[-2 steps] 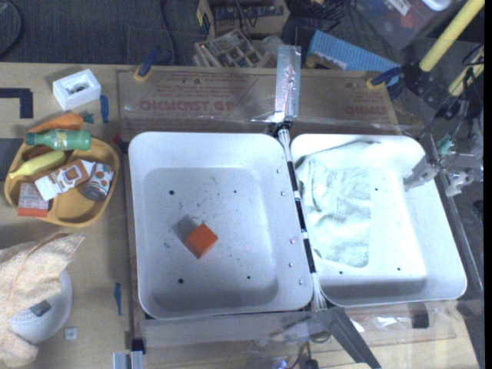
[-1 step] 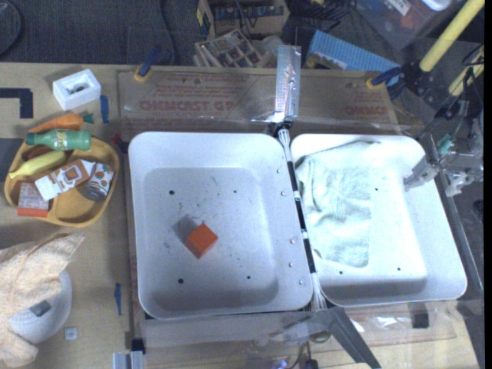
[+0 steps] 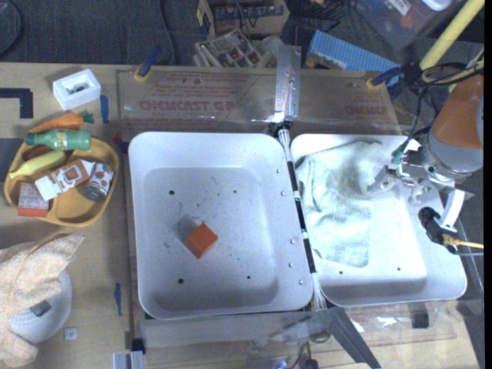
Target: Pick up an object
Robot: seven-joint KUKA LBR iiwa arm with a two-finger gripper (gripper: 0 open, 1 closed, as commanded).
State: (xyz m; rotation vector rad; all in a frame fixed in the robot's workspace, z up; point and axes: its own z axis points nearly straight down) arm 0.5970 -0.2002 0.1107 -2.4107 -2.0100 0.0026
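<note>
An orange cube [image 3: 201, 240] lies on the floor of the left bin [image 3: 146, 206], a little left of its middle. A crumpled white cloth [image 3: 338, 198] covers the left and back part of the right bin [image 3: 400, 279]. The arm comes in from the right, and its gripper [image 3: 390, 177] hangs low over the right bin at the cloth's right edge. The cube is far to the gripper's left, in the other bin.
A yellow bowl [image 3: 73, 214] of toy food stands left of the bins, with a small white box [image 3: 77, 88] behind it. A pale bag [image 3: 31, 283] lies at the front left. A clear panel [image 3: 207, 102] stands behind the bins. Cables [image 3: 442, 233] hang by the right bin's right wall.
</note>
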